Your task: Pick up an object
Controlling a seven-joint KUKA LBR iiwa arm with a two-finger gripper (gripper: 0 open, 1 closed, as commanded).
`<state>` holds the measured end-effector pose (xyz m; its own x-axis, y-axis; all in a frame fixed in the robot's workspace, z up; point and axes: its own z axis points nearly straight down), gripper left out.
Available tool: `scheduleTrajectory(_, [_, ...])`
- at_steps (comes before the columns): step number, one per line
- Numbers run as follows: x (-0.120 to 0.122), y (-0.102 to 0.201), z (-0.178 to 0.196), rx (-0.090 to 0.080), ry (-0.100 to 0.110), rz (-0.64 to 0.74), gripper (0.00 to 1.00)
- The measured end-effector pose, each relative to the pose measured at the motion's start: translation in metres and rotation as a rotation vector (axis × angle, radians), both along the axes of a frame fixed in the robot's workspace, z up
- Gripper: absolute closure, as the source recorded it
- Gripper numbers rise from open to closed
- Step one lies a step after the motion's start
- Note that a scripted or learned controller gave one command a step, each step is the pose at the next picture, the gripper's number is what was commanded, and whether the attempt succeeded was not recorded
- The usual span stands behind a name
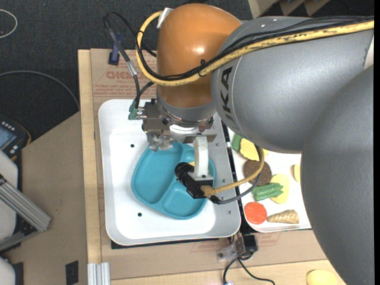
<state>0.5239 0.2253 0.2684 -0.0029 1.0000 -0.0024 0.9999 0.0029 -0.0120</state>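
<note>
A grey pincer (161, 140), its closure impossible to tell, is set at the rim of a shallow blue plastic dish (155, 184), seemingly for grasping.

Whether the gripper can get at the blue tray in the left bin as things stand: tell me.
Probably yes. The gripper hangs over the far edge of the blue tray in the left bin, and no loose thing lies between them. Gripping its rim may prove hard.

On the grey arm (285, 82), just beside its orange band (190, 40), stand the dark letters "KA"; the rest of the word is hidden. The brown board (89, 159) carries red print near its far left corner, too blurred to read.
</note>
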Motion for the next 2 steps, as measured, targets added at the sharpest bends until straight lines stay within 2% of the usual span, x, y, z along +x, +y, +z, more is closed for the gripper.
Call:
scheduleTrajectory(1, [-0.004, -0.041, 0.19, 0.01, -0.032, -0.004, 1.0])
scheduleTrajectory(2, [-0.048, -0.02, 0.079, -0.001, 0.001, 0.001, 1.0])
